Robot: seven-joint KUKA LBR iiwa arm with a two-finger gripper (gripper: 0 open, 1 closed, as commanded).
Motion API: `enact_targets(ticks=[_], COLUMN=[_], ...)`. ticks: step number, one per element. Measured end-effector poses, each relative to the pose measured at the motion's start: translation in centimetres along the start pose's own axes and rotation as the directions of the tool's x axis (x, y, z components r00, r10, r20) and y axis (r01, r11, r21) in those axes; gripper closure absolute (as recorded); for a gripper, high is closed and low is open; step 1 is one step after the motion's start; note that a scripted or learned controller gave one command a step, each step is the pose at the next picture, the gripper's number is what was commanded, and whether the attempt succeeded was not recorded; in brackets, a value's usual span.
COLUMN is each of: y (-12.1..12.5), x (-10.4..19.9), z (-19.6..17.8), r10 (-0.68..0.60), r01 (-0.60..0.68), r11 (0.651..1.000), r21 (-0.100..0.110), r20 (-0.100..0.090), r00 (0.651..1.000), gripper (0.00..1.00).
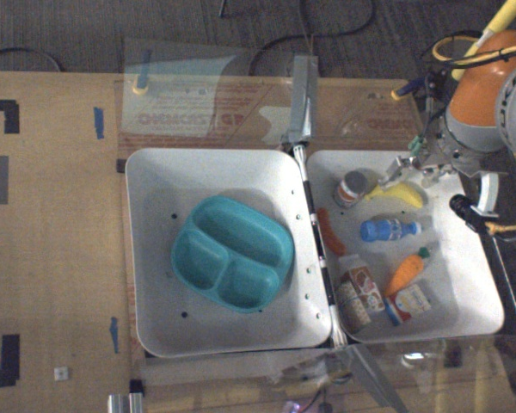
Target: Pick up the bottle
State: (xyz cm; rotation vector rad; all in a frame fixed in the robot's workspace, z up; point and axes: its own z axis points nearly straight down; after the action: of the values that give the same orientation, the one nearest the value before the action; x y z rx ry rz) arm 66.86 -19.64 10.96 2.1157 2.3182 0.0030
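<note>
One blue bottle (389,229) lies beside one banana (399,196); the claw's (410,167) grip state is unclear.

Blue bottle (389,229); teal tray (232,254); orange carrot (407,274)

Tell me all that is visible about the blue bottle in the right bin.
The bottle is small, blue, seemingly plastic, with a white band or label near one end. It lies on its side on the floor of the right bin, long axis roughly left to right. A banana lies just behind it, a carrot in front; neither clearly touches it. The gripper is above the banana, apart from the bottle.
</note>
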Motion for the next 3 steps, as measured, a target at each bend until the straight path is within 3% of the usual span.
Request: enact_targets(ticks=[1, 2, 3], y=[-3.6, -8.8, -12.8], x=[3.7, 5.5, 6.2], z=[2.3, 2.1, 2.1], r10=[0.114, -0.005, 0.108], r01=[-0.114, 0.005, -0.108], r11=[0.993, 1.0, 0.994], r21=[0.001, -0.002, -0.004], r20=[0.001, 0.0, 0.0], r00=[0.993, 1.0, 0.994], gripper=[0.0, 0.0, 0.0])
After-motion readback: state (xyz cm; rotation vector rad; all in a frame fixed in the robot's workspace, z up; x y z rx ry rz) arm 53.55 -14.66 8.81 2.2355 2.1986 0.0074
